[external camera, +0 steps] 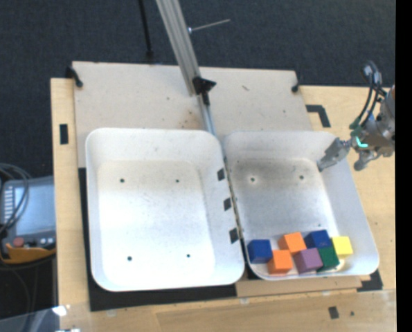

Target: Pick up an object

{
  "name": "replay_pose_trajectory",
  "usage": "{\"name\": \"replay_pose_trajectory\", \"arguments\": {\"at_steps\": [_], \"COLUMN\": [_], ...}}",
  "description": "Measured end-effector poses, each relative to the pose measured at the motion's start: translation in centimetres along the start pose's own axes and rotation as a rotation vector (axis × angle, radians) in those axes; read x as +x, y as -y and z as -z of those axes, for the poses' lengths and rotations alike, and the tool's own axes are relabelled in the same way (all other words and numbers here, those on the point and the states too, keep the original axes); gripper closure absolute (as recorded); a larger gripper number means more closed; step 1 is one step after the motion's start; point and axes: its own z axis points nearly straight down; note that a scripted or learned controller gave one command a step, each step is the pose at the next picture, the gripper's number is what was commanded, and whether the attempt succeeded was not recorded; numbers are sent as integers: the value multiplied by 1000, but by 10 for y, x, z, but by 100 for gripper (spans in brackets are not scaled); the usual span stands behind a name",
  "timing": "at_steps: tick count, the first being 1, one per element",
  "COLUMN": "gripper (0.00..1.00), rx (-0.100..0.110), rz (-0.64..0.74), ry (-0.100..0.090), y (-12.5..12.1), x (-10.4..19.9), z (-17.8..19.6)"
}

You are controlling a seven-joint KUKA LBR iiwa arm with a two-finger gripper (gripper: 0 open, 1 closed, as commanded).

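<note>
Seven small cubes sit bunched against the near wall of the right-hand bin [344, 206]: a blue cube [260, 250] at the left end, an orange cube [281, 260] and a purple cube [307, 259] in front, a second orange cube [293, 241] and a second blue cube [319, 238] behind them, a green cube [329, 256] and a yellow cube [342, 245] closing the cluster at the right. Most of them touch a neighbour. The gripper [347, 154] hangs over the far right rim of the same bin, well apart from the cubes, its two fingers [330, 156] spread wide with nothing between them. The left-hand bin [95, 151] lies just beside the right one on the bench [143, 88]. A slanted metal rail [180, 40] rises behind the bins.
</note>
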Motion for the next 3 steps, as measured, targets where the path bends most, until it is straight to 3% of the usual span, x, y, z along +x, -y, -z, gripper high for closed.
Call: {"name": "replay_pose_trajectory", "arguments": {"at_steps": [1,3], "gripper": [0,0], "rx": [-4,1], "rz": [1,-4], "ry": [1,2], "y": [-1,-2], "x": [0,-17], "z": [2,-90]}}
